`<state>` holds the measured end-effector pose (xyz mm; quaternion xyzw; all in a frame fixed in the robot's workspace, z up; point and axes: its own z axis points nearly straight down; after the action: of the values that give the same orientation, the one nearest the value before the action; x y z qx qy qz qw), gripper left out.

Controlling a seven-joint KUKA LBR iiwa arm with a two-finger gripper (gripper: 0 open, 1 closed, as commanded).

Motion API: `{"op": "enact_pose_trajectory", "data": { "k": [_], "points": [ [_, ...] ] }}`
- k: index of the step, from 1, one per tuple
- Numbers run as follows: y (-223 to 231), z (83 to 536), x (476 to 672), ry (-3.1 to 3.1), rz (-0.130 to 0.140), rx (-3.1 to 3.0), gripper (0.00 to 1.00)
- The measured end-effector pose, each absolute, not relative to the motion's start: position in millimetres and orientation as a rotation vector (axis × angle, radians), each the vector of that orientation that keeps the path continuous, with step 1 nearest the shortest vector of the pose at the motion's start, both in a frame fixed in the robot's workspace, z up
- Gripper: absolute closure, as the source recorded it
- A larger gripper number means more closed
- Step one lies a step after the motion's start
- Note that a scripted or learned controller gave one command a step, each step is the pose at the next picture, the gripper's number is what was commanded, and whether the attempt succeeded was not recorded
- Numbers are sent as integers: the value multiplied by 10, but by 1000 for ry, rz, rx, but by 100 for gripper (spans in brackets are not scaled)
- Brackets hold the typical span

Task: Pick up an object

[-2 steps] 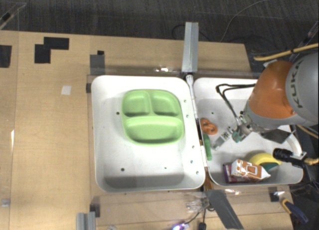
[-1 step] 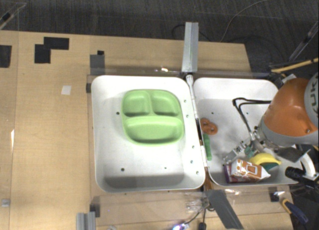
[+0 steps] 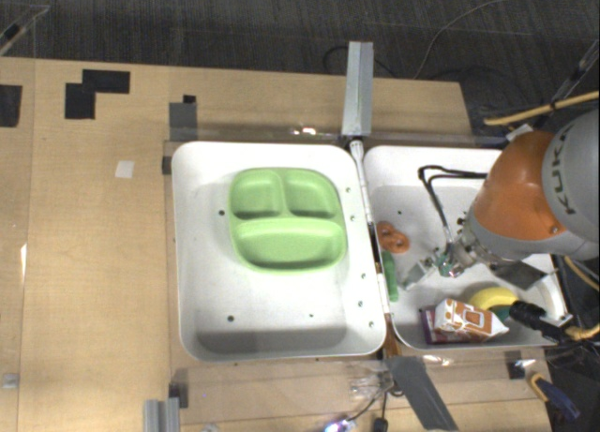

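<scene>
Hovering my pincer (image 3: 415, 273) low in right bin (image 3: 412, 163), approach step; grip state unclear, can't tell. Orange object (image 3: 393, 239) sits at 10 o'clock, just beside. Next: shift over, descend, close.

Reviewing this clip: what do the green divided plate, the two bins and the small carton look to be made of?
Green divided plate: probably molded plastic, matte with soft sheen and rounded compartment edges. Left bin and right bin: likely formed white plastic, smooth, rounded corners, light glare; coated metal can't be excluded. Small carton: seemingly printed paperboard, with flat faces and folded edges.
</scene>
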<state>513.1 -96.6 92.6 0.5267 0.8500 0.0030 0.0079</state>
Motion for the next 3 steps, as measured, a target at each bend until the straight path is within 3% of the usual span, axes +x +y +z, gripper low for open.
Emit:
{"op": "enact_pose_trajectory", "data": {
  "k": [1,2,3],
  "points": [
    [-982,917,5861,2804,10,1381,0],
    [-953,1051,5886,2806,18,1369,100],
    [-981,1109,6000,2919,4,1138,100]
  ]
}}
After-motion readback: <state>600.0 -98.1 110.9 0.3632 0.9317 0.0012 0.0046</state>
